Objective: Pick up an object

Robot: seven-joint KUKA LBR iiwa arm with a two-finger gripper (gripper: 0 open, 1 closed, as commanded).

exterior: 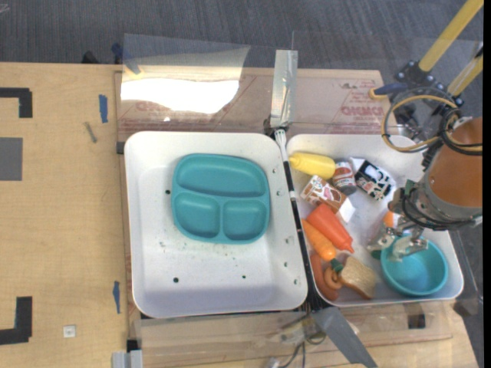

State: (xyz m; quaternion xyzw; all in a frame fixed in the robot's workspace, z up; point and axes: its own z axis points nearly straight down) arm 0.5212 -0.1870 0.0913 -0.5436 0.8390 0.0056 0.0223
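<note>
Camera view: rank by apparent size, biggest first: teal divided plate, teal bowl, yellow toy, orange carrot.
1. teal divided plate, clearly largest.
2. teal bowl, partly covered by the end effector.
3-4. orange carrot and yellow toy look about alike; not ranking them.

arm point(460, 171) cut off at right edge, hand point(399, 240) fingers indistinct

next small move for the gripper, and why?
Probably a short move left toward the carrot, then descend. The gripper sits in the right bin over the near rim of the teal bowl, with nothing visibly between its fingers. The bowl's rim looks like a poor grasp; the carrot lies exposed nearby. Finger state is hard to read.
</note>
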